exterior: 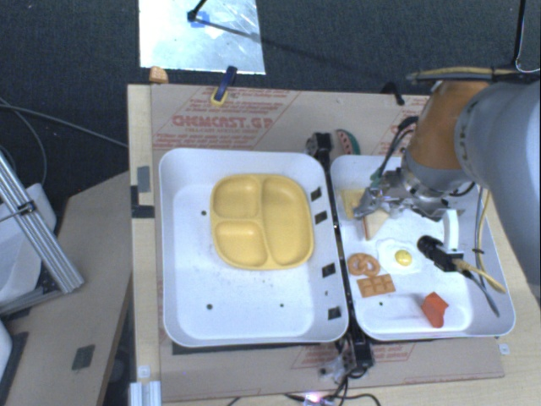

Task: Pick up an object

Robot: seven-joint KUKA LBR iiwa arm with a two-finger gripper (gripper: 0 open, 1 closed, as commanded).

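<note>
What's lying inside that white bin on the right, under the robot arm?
In the right bin: a fried egg, a pretzel, a waffle, an orange-red piece and a pale yellow wedge. The arm covers the bin's far part, hiding whatever lies there.

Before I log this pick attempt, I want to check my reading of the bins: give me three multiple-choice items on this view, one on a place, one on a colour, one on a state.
1. Where does the yellow divided plate lie?
A. In the left bin
B. In the right bin
C. On the bench outside both bins

2. What colour is the block near the right bin's front corner?
A. Blue
B. Orange-red
C. Green

3. How does the fried egg toy lie?
A. Held up in the air
B. Flat on the right bin's floor
C. On the yellow divided plate

Answers:
1 A, the plate sits in the middle of the left bin.
2 B, the block is plainly orange-red against the white floor.
3 B, the egg rests flat beside the pretzel, with the gripper further back over the cheese wedge.
</note>
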